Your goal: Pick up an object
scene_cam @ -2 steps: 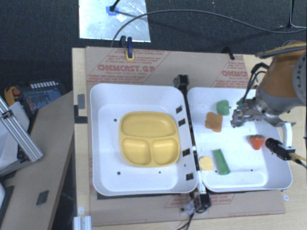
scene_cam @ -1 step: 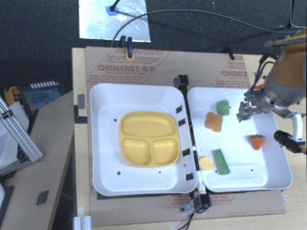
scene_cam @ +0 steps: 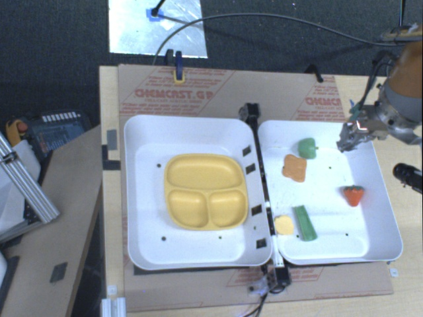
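The right bin (scene_cam: 383, 233) holds several small items: a green round piece (scene_cam: 307, 148), an orange chunk (scene_cam: 295, 168), a red piece with a green top (scene_cam: 353, 195), a long green piece (scene_cam: 304, 222) and a pale yellow disc (scene_cam: 284, 225). My gripper (scene_cam: 349, 141) hangs over the bin's far right rim, to the right of the green round piece and apart from it. Nothing shows between its fingertips.
The left bin (scene_cam: 142, 134) carries a yellow three-compartment tray (scene_cam: 202, 190). A black divider (scene_cam: 258, 177) runs between the bins. Cardboard lies under both. A cable arcs across the back, and a foil sheet (scene_cam: 157, 18) sits behind the bench.
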`<state>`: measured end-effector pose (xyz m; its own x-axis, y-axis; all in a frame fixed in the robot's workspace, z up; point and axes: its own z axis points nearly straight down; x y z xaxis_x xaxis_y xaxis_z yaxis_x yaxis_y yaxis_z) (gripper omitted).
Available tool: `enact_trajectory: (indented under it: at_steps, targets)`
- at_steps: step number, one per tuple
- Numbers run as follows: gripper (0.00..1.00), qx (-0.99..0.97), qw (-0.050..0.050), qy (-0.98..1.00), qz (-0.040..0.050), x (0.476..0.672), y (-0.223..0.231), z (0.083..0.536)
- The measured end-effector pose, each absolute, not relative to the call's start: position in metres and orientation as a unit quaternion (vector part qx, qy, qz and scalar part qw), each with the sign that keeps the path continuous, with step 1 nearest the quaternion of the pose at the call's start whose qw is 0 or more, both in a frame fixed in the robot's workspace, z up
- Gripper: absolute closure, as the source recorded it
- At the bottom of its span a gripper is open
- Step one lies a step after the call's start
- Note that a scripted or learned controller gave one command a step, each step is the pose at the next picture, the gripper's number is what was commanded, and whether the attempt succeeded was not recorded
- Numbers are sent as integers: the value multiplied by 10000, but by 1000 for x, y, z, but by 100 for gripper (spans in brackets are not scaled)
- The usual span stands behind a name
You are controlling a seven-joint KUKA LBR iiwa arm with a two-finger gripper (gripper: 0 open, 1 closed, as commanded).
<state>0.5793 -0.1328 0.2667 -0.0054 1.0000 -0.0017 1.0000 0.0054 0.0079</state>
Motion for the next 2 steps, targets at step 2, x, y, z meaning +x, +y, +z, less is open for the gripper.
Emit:
enact_trajectory:
  at_steps: [2]
  targets:
    - [100,7038,3,7104,11,582,-38,263]
